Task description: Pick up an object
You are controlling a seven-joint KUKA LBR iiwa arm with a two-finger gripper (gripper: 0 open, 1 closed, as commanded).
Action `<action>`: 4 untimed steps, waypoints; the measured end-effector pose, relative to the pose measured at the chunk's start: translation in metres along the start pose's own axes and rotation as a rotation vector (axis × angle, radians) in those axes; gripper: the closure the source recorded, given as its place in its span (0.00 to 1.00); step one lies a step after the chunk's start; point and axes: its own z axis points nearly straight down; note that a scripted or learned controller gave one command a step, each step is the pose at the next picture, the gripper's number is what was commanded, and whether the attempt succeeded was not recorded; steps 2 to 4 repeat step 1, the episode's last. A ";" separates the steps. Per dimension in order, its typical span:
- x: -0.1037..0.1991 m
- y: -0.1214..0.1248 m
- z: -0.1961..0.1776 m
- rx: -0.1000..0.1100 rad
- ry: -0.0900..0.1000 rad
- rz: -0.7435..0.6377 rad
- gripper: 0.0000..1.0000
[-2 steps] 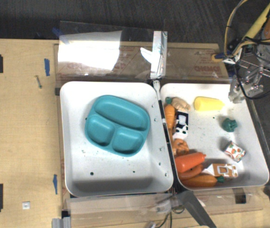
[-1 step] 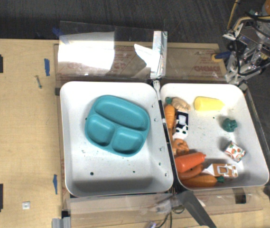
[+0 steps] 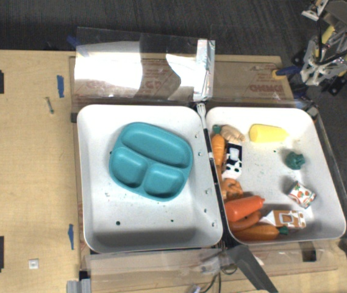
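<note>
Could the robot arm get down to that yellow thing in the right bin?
Probably yes: the yellow object lies alone near the right bin's far wall, nothing on top, with bare floor around it.

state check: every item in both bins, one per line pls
teal divided plate: upside up in the left bin, alone there
yellow block: lying flat, apart from the rest, right bin
dark green small piece: loose, on its own
small orange-white carton: tilted, on its own
black-and-white toy: lying along the left wall
carrots: piled at the near-left corner, touching each other
</note>
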 end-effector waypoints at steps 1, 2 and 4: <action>-0.001 0.003 0.042 -0.011 0.008 0.098 1.00; -0.001 0.003 0.042 -0.011 0.008 0.098 1.00; -0.001 0.003 0.042 -0.011 0.008 0.098 1.00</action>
